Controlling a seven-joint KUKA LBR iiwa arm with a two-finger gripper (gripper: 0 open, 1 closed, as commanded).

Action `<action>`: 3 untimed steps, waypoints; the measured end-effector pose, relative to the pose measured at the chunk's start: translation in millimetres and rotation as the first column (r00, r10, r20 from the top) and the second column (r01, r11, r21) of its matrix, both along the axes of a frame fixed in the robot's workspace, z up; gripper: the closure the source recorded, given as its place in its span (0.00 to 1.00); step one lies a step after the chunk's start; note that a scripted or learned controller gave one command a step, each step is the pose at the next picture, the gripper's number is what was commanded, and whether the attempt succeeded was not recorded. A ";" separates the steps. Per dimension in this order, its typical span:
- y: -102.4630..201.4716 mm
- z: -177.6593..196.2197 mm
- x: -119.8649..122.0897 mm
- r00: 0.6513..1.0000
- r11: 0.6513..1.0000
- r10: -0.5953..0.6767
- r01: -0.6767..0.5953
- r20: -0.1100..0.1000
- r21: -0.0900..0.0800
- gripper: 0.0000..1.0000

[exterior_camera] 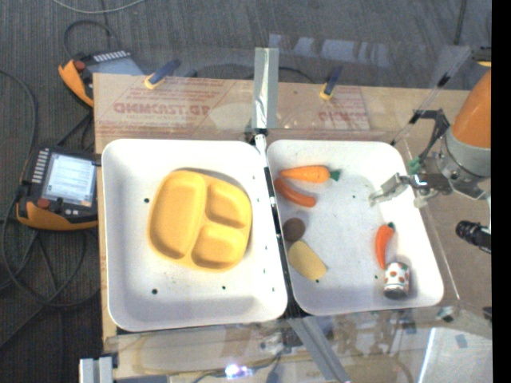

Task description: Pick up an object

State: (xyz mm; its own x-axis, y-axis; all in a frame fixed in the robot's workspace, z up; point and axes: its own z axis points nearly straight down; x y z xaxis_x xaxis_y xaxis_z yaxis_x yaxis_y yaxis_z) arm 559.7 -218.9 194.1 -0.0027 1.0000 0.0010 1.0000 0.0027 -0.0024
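Carrot [384, 245] sits just below gripper [391, 188], touching can [396, 278]; finger state unreadable. Risk: descent clips the can or bin wall [423, 228], missing the grasp.

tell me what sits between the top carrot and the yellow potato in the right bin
In the camera view, between the top carrot and the yellow potato lie an orange sausage-shaped piece and, below it, a dark brown round item.

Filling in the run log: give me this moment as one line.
gripper: above right bin, upper right, holding nothing | nearest: small carrot | yellow tray: left bin | status: no pick yet
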 end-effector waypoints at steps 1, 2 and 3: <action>9.5 -99.8 -23.3 0.996 0.996 0.093 -0.093 0.002 0.001 0.00; 70.9 -103.8 -61.5 0.998 0.998 0.066 -0.066 0.016 -0.009 0.00; 69.7 -94.4 -60.5 0.998 0.998 0.064 -0.064 0.018 -0.011 1.00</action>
State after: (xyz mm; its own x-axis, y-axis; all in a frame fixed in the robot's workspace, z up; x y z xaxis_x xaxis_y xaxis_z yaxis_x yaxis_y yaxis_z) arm 499.2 -149.2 99.8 -0.0667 0.9977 -0.0099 0.9976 0.0669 0.0160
